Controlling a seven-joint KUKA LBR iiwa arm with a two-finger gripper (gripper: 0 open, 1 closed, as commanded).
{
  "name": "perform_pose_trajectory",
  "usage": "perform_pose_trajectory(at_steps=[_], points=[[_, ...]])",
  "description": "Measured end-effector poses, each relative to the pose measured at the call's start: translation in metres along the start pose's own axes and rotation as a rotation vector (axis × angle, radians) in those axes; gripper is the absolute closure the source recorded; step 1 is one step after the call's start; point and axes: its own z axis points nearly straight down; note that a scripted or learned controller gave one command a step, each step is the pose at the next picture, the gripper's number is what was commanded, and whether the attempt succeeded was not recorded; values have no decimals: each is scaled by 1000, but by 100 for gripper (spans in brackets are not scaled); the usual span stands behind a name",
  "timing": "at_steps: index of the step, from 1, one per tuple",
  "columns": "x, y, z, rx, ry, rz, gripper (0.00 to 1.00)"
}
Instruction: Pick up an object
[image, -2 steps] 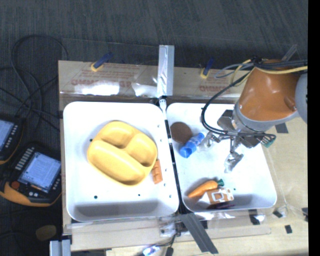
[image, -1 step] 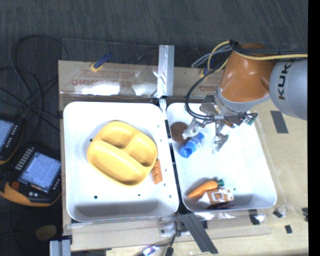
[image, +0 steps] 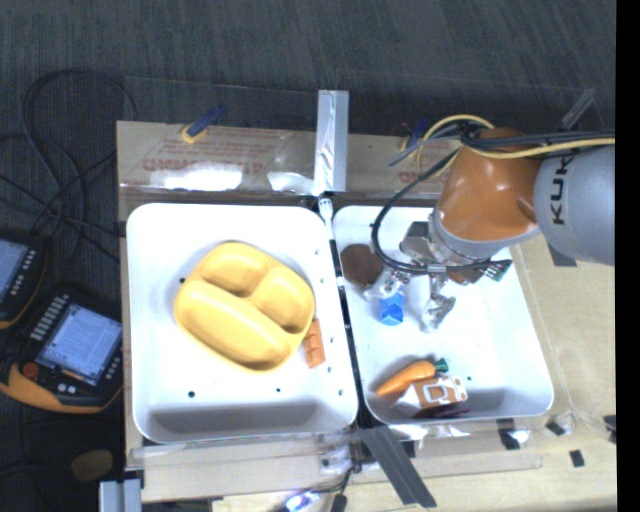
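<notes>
Approach step: gripper spread wide, low in right bin, one finger touching small blue object, nothing held; next move likely needs centring over it, then closing.

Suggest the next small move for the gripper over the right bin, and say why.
Probably lower a little further and close. The gripper stands open in the right bin, one finger on each side of the small blue object, with nothing between them yet. The carrot lies apart, nearer the front wall.
</notes>
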Motion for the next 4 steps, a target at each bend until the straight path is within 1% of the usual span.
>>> perform_pose_trajectory(at_steps=[1, 2, 3, 4], points=[[-47, 1, -91, -12, 2, -397, 0], [-90, -1, -90, -11, 5, -129, 0], [-43, -46, -4, -1, 2, 97, 0], [4, 18, -3, 12, -5, 20, 0]])
